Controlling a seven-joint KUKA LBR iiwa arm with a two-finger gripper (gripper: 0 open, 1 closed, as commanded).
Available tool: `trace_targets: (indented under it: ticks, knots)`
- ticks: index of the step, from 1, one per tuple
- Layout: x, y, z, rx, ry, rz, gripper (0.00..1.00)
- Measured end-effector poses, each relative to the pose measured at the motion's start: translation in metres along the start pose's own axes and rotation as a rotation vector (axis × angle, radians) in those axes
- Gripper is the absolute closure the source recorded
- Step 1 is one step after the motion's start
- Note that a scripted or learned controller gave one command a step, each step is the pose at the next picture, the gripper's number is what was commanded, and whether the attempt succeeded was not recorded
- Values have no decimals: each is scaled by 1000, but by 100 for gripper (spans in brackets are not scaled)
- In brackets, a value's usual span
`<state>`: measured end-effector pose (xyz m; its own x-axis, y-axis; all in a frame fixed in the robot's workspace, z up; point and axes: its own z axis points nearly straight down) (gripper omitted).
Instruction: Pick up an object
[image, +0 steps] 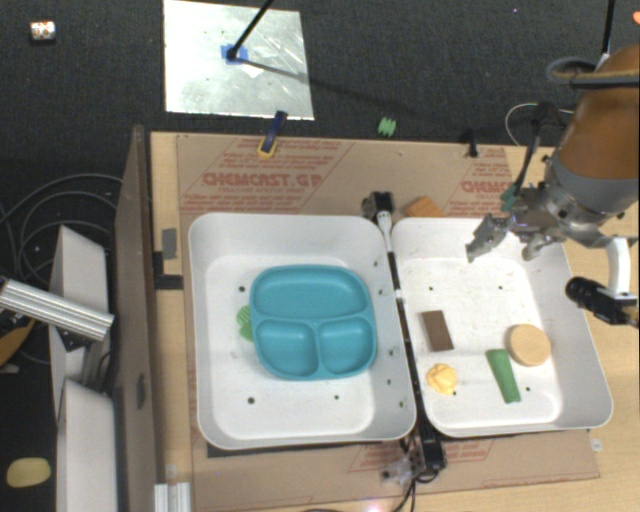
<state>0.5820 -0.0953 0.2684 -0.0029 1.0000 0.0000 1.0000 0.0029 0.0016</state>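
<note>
Brown block (435, 330) lies alone mid-floor of the right bin (590, 395), well apart from the gripper (503, 238) poised empty and spread near the far rim, so centre above it, then descend straight

Brightness: even, fairly bright overhead light; both bins (300, 240) near white, little detail.
Glare: shiny sheet (238, 60) on the dark floor reflects light.
Shadows: soft, short, beside the tray (312, 320) and small objects.
Sharpness: low resolution, mildly soft throughout; arm (600, 130) slightly blurred.
Floor: dark, grainy.
</note>
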Motion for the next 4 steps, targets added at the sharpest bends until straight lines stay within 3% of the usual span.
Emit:
trace_targets:
  ticks: [1, 2, 3, 4]
  knots:
    - [31, -78, 89, 14, 4, 2, 0]
    - [-29, -10, 120, -5, -3, 4, 0]
    - [-74, -68, 183, -9, -4, 6, 0]
    - [-71, -65, 170, -12, -5, 1, 100]
